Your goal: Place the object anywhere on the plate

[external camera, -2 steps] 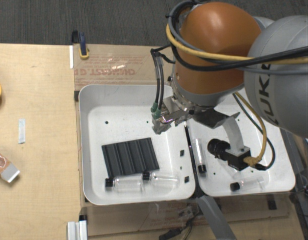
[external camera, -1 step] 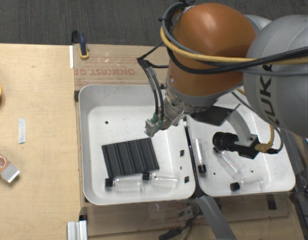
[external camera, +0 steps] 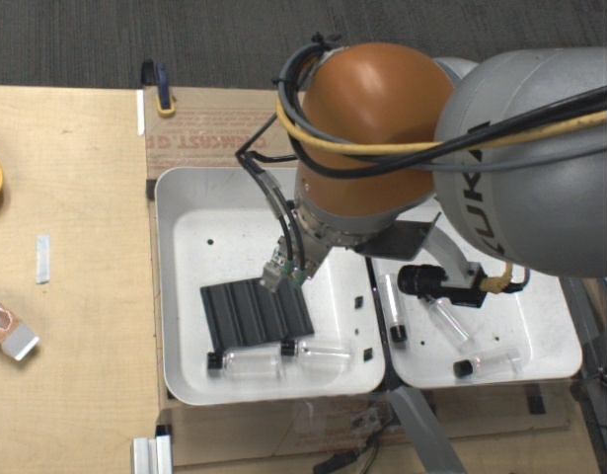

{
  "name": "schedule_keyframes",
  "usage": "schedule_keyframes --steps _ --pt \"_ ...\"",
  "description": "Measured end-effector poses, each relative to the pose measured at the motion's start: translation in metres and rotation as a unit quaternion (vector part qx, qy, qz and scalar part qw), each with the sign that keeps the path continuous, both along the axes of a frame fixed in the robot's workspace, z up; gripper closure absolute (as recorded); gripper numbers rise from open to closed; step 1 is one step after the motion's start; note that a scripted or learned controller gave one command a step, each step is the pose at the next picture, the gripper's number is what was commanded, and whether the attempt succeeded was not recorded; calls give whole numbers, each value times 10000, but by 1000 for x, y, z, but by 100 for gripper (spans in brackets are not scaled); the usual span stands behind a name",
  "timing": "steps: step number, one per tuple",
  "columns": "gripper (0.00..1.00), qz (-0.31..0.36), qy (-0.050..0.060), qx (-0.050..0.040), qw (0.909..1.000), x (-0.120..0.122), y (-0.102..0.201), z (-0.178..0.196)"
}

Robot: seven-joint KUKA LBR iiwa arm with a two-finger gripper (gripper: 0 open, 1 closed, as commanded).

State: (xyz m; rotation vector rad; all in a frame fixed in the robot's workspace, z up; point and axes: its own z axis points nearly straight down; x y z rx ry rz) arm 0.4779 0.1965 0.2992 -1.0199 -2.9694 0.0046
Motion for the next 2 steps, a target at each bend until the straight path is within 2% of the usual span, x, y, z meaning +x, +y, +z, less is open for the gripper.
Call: schedule_keyframes --steps 2 --pt "100 -45 8 -14 10000 2 -3 17"
